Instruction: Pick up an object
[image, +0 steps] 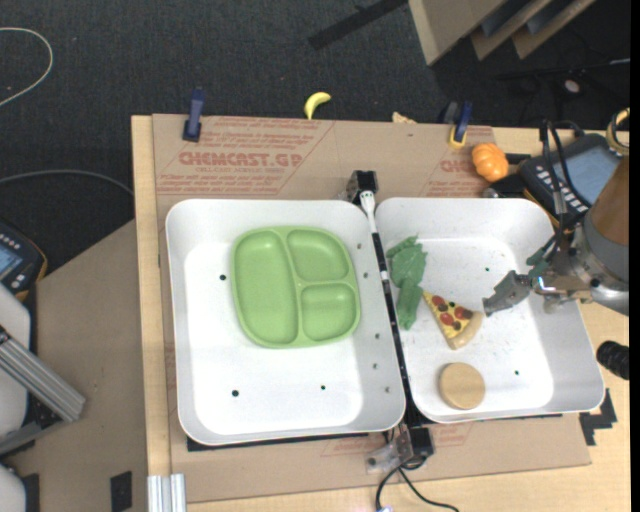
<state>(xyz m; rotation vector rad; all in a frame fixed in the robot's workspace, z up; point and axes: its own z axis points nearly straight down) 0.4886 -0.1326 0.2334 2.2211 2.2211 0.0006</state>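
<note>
Pointing its narrow tip up toward the bin's far side, the pizza slice (452, 318) lies with its long axis running toward you and slightly right — crust nearest you. You see yellow cheese with red and dark toppings. It sits mid-floor in the right bin (530, 385), just right of the green leaf (407, 277), above the tan disc (462, 386). Your gripper (503, 296) hovers just beside it, jaws spread, holding nothing. The left bin (205, 340) carries a green divided plate (296, 286) on the cardboard-covered tabletop (250, 155).
</note>
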